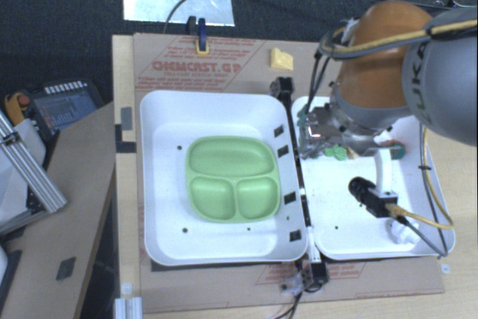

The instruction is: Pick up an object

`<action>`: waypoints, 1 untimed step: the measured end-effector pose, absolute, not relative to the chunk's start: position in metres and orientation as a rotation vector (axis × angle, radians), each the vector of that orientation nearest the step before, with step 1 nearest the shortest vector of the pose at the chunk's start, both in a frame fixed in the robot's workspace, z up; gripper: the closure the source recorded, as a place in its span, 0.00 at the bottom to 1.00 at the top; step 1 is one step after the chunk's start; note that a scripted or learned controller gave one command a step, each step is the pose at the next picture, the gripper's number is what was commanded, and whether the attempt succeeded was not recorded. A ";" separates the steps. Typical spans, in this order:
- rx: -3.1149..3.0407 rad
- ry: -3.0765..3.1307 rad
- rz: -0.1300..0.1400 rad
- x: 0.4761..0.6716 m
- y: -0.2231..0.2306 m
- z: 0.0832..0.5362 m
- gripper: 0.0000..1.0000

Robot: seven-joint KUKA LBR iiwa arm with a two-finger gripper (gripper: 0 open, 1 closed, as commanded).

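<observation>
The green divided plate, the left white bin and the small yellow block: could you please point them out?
green divided plate (224,158), camera view, its large upper compartment.
left white bin (160,160), camera view, bare floor left of the plate.
small yellow block (281,58), camera view, its top face.

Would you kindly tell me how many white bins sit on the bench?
2. The left bin holds a green plate; the right bin lies beside it, partly beneath the arm.

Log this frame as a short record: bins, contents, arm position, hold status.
left bin: green three-compartment plate, flat, near the centre
right bin: small green piece beside the hand; far part covered by the arm
hand: low over the right bin's far-left part
hold: cannot tell
</observation>
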State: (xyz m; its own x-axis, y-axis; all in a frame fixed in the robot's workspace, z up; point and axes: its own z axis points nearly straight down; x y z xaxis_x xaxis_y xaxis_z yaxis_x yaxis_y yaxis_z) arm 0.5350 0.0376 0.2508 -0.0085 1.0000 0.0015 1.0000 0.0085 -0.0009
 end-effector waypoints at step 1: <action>-2.209 -2.231 -0.002 0.520 0.093 0.240 1.00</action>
